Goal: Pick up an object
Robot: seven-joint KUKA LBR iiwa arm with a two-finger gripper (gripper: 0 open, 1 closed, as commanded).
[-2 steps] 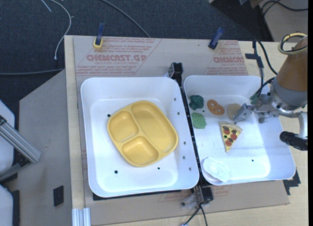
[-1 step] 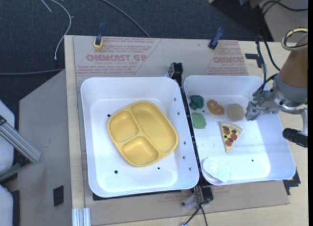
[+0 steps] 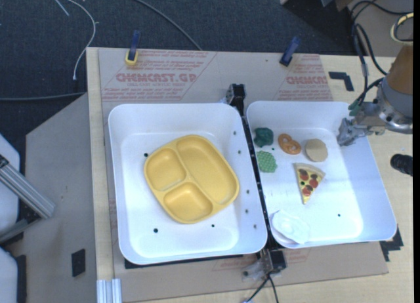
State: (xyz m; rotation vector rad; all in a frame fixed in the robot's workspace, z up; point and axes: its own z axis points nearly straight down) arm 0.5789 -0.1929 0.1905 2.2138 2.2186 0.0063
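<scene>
The metal gripper (image 3: pixel 349 131) hovers over the right smooth white bin's (image 3: pixel 367 190) far right edge — how far it is open I cannot tell. Nearest it lies a round tan cookie (image 3: pixel 316 150), touching a glossy orange pretzel (image 3: pixel 289 143); a triangular pizza slice (image 3: pixel 307 181) lies just below.

light: bright, even | shadows: soft | glare: white bins (image 3: pixel 131 164) washed out | focus: slightly soft

Yellow tray (image 3: pixel 191 177), white bins (image 3: pixel 131 131)
</scene>
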